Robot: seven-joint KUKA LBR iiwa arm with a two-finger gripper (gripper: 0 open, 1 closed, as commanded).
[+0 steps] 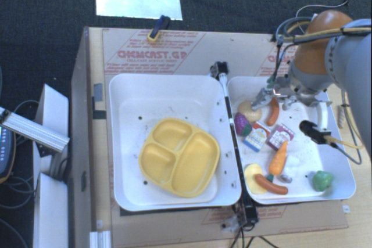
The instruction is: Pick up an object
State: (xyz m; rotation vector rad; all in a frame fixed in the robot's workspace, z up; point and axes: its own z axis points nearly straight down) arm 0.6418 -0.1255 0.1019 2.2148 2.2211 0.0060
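Two white bins, side by side. The pincer (pixel 274 98) hangs over the far end of the right bin (pixel 343 166). Can't tell how far open it is, or whether it has hold of anything.

Nine toy foods, all in the right bin:
- Sausages, 2. The orange-red sausage (pixel 272 112) is directly under the pincer, its top end right at the tip; contact unclear. The second sausage (pixel 271 184) is well apart from the pincer, by the bin's near edge.
- Small cartons, 2. The blue-and-white carton (pixel 256 136) is near-left of the pincer. The purple carton (pixel 279 136) is straight toward the camera from it, just past the orange-red sausage.
- Carrot (pixel 278 158), 1, nearer the camera than the purple carton.
- Beige lump (pixel 249 108), 1, just left of the pincer.
- Purple piece (pixel 241 123), 1, touching the beige lump, against the bin's left wall.
- Yellow piece (pixel 251 172), 1, touching the second sausage.
- Green piece (pixel 321 180), 1, in the near-right corner, far from the pincer.

Left bin (pixel 125 90), well left of the pincer: 1 yellow plate (pixel 179 157), three compartments.
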